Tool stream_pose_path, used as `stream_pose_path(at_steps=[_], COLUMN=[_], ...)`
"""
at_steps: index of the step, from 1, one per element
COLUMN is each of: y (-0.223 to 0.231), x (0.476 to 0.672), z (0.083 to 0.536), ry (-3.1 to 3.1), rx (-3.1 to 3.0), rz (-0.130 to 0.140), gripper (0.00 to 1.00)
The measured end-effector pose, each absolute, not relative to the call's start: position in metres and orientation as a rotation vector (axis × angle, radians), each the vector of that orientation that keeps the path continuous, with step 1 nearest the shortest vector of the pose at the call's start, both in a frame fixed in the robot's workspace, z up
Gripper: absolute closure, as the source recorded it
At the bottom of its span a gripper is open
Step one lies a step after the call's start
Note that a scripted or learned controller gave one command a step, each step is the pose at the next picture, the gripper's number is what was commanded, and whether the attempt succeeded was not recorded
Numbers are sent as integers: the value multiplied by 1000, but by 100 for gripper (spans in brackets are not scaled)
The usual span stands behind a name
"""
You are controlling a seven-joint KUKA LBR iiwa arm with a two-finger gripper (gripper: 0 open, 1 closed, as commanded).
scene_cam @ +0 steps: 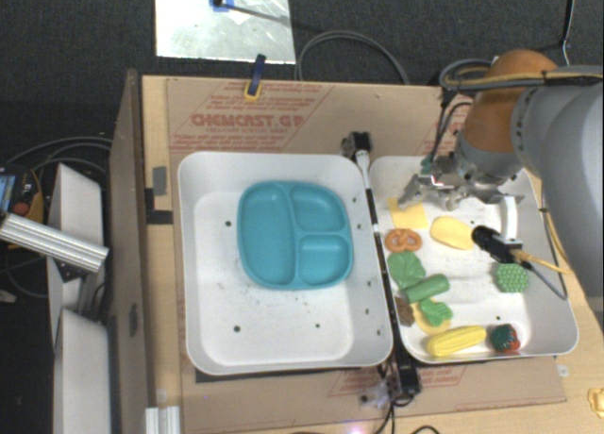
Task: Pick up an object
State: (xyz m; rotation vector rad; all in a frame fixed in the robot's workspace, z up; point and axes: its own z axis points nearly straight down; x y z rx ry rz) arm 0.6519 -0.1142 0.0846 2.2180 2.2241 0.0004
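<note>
A heap of toy food lies in the right-hand white bin (564, 328), and any piece of it could serve as the object to pick up. Closest to the robot's jaws are a flat pale-yellow piece (407, 214) at the bin's upper left and a yellow lemon (453, 233) just beside it. Below them lie an orange pretzel (404, 240), several green vegetable pieces (421, 287), a knobbly green ball (512, 277), a yellow corn cob (456, 340) and a small red-and-green fruit (505, 338) near the bin's front edge.

The grey arm (557, 140) reaches in from the right, and its jaws hang low over the upper part of this bin, just above the pale-yellow piece. Whether the jaws are open or shut cannot be told from this slanted view, and nothing can be seen held between them.

The step in hand looks like the approach, with no grasp yet made. The next move probably calls for centring over one piece, most likely the pale-yellow one or the lemon, then lowering and closing without nudging the neighbours.

The left bin (203, 328) holds a teal divided plate (294, 234). Both bins sit on a cardboard-covered bench (236, 116).
</note>
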Motion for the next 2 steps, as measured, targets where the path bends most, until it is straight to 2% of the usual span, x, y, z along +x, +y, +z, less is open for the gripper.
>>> stream_pose_path(at_steps=[1,2], y=[-115,-115], x=[654,654], z=[96,96], ry=[2222,2222], rx=[2215,2216], rz=[6,5], gripper=[100,0])
